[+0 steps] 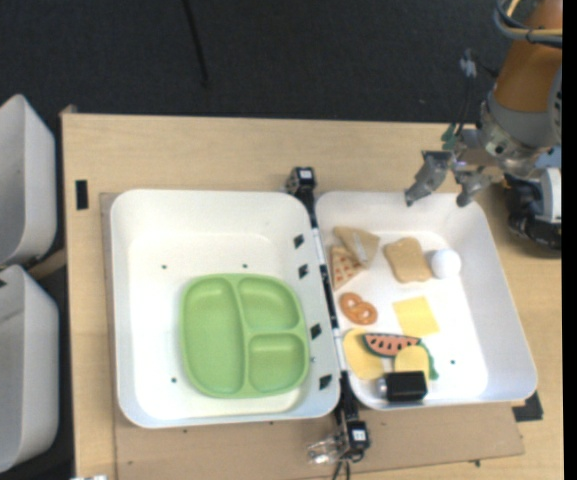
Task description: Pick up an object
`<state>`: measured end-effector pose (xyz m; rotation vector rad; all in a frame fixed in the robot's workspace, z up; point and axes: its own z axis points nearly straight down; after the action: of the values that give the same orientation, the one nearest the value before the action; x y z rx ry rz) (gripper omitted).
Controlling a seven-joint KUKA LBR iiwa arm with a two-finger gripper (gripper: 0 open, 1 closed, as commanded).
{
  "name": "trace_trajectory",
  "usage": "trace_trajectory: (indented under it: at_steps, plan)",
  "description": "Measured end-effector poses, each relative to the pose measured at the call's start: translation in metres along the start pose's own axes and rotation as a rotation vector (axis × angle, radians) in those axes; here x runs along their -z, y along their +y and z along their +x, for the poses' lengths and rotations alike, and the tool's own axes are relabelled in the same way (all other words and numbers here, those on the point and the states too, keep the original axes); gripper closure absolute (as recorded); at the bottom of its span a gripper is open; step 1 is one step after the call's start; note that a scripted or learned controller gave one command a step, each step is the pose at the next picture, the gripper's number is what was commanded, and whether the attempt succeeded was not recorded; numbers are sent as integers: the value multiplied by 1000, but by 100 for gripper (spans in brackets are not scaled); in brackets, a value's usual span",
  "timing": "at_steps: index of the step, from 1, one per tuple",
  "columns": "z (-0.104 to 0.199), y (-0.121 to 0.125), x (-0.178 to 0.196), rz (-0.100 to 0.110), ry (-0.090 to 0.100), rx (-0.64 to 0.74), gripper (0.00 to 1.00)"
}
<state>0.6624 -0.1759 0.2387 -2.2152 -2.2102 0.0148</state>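
Two bins (128, 268) on bench | gripper (438, 190) at right bin's 12 o'clock rim, fingers spread, holding nothing | nearest items: bread (405, 259), egg (445, 263), at gripper's 6 o'clock | judged: pick not begun; descent, grasp, lift left

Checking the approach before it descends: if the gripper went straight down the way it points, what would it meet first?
Probably bare floor at the far edge of the right bin; the gripper hangs open above it, though depth is unclear.

Even, bright overhead light — soft shadows, mild glare on the white bins (128, 268), slightly soft focus.
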Motion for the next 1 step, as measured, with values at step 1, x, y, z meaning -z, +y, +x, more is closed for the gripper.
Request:
trace_trajectory:
  at_steps: [1]
  plan:
    - [1, 2, 8, -12, -1, 3, 0]
